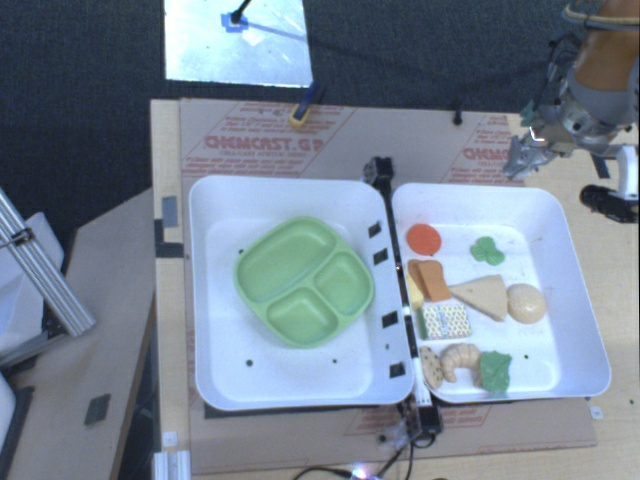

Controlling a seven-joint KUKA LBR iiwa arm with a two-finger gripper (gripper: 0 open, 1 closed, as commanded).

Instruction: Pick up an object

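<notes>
You're looking at two white bins [300, 193] of smooth plastic with a soft sheen, sitting on a sheet of matt brown cardboard [260, 138] printed in red. The green tray [303, 281] reads as smooth plastic too, slightly glossy. Up top, that square plate [238, 30] looks like brushed metal, catching glare. Beyond it, the floor [80, 78] has a dark, rough, carpet-like weave.
</notes>
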